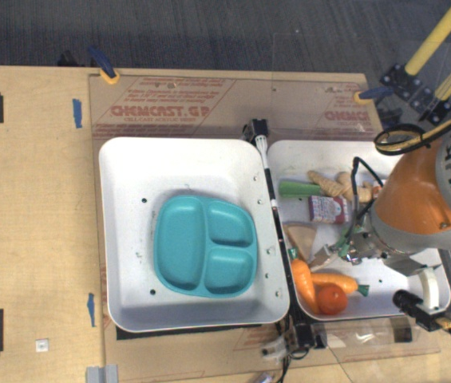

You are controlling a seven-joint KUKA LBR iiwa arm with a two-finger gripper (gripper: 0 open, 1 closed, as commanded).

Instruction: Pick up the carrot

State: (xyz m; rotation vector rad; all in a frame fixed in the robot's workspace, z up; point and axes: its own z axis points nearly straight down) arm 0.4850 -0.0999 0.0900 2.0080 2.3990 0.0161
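An orange carrot [302, 284] lies along the left wall of the right bin [385, 306], near its front corner, with a small green tip at its far end. A second orange piece [334, 280] with a green stub lies across it, above a red tomato [331, 299]. My gripper [350, 250] hangs over the middle of the right bin, just above and to the right of these, beside a beige wedge [302, 238]. Nothing is visibly held in it. The orange wrist band [417, 202] hides part of the bin's right side.
The left bin [121, 214] holds a teal divided plate [206, 246]. At the back of the right bin lie a green stick [298, 188], a tan wooden piece [333, 183] and a purple packet [326, 209]. Yellow poles and black cables stand at the upper right.
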